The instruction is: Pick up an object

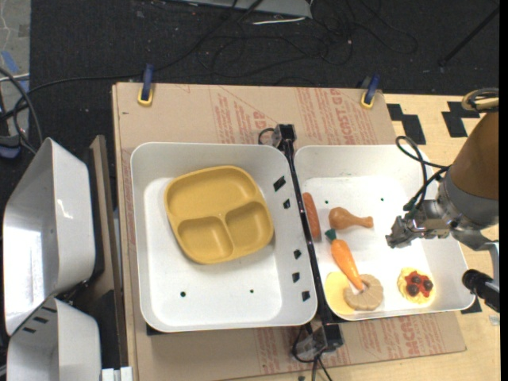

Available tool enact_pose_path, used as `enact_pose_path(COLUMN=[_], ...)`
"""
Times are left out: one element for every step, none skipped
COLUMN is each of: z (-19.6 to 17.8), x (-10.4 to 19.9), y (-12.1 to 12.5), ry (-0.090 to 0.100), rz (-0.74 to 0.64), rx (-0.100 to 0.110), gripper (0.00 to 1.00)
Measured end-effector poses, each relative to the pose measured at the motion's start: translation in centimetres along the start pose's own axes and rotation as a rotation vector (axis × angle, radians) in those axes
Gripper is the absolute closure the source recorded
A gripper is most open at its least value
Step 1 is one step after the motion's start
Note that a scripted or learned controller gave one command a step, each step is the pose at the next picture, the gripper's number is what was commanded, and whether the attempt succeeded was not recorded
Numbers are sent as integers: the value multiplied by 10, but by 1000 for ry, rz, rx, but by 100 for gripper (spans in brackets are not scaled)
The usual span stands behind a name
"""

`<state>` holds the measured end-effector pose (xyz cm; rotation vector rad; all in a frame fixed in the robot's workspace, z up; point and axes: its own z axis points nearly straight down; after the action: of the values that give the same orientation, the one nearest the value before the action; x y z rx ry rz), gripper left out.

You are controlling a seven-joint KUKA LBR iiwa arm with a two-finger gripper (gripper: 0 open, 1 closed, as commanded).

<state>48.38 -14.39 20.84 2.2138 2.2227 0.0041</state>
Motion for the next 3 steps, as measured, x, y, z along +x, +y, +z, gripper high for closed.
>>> enact_pose_path(z=[-50,-54,-49], x=[0,60,109], y=[1,10,7], ry=[0,3,2], rz=[1,-6,-3], rx=[4,3,6], gripper=[100,100,100])
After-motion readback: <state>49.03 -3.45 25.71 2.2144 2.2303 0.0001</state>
